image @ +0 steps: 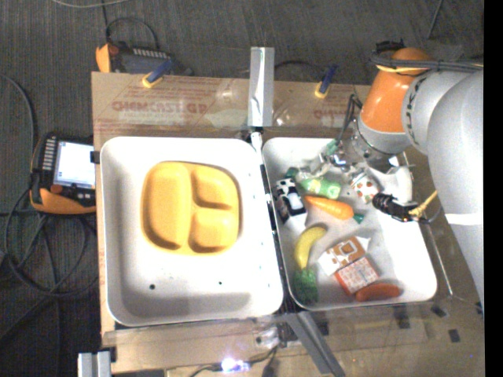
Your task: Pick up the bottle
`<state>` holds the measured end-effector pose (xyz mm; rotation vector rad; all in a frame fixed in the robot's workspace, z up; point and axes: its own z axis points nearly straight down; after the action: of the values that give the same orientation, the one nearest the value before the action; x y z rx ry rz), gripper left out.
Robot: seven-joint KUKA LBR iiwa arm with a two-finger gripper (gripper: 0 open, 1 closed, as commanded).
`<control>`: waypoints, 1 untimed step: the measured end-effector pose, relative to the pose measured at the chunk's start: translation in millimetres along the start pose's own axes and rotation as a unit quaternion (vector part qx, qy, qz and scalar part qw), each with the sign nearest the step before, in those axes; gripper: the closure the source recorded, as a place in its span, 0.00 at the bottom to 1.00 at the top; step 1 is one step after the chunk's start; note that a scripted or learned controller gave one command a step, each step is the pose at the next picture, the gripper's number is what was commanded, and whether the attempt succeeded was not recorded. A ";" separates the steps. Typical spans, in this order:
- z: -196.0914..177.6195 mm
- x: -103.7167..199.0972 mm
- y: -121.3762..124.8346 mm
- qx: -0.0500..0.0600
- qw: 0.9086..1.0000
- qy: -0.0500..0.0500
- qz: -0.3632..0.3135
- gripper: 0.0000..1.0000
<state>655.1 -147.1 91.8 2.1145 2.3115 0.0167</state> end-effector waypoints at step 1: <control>-8.8 2.1 1.2 -0.001 1.000 0.001 -0.001 1.00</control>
<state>656.0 -144.9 100.6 2.1134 2.3135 0.0215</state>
